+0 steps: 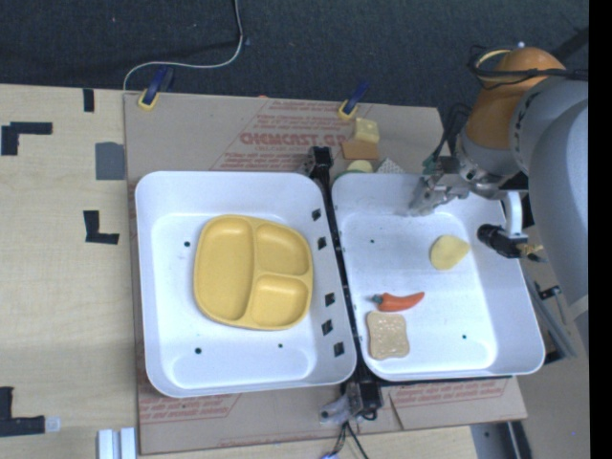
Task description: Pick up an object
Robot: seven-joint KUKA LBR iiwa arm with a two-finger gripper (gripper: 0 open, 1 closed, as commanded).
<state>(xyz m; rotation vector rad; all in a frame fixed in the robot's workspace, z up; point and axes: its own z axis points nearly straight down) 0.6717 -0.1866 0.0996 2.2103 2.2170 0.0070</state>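
Two bins sat side by side; the left bin [163,256] held a yellow tray [253,272]. The gripper [424,199] hung over the right bin's [478,352] far edge, fingers unreadable, near a lemon [448,252], pepper [399,301] and toast [387,335].

The arm [559,151] runs off the right edge, so most of its bulk is cut away. The end effector [427,195] sits small and smeared over the right bin's far rim; its tips can't be made out. Behind the bins' divider, small blocks [361,144] crowd together, too tiny to identify.
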